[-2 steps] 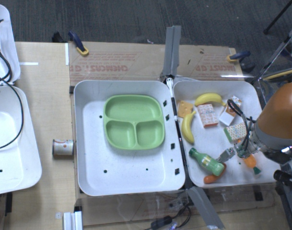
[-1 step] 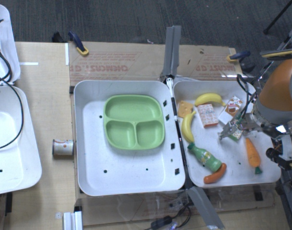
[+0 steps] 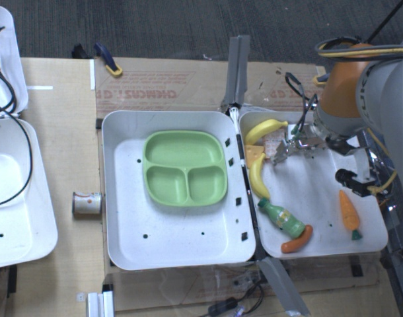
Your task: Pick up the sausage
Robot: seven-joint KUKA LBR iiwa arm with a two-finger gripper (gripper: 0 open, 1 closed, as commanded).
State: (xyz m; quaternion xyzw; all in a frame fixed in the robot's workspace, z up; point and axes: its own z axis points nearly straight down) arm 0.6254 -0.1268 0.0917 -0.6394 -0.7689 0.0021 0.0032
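We note the sausage lying at the near edge of the right bin, touching the green bottle; likely light, smooth, slippery plastic, best pinched mid-length across its width; end effector state: we cannot tell.

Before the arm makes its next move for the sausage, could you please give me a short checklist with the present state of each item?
1. Sausage located: ok, it lies near the front edge of the right bin.
2. Sausage free on top: ok, nothing covers it.
3. Room beside it: not ok, the green bottle lies right against its left end.
4. Gripper over the sausage: not ok, it sits at the back of the bin by the bananas.
5. Gripper holding nothing: cannot tell, its tip is too small to read.
6. Carrot out of the way: ok, it lies apart to the right.
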